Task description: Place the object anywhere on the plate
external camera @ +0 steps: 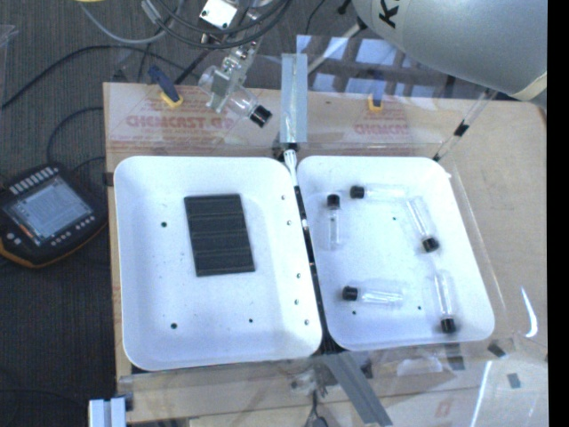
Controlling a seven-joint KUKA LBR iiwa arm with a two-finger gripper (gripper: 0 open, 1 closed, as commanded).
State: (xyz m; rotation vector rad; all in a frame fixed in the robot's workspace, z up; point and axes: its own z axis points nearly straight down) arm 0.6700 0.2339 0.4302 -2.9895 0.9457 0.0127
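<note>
Hand with a vial above the bins

The hand (233, 85) is above the far edge of the left bin (142, 327), closed on a clear vial (242, 105) with a black cap. The dark ridged plate (219, 234) lies in the left bin. Five more vials (378, 294) lie in the right bin (471, 318).

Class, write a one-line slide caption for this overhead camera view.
Gripper holds a vial above the bench; dark plate in left bin, five vials in right bin.

bins (142, 327): glossy white plastic | plate (219, 234): matt black, ribbed | vials (380, 294): clear, black caps
</note>
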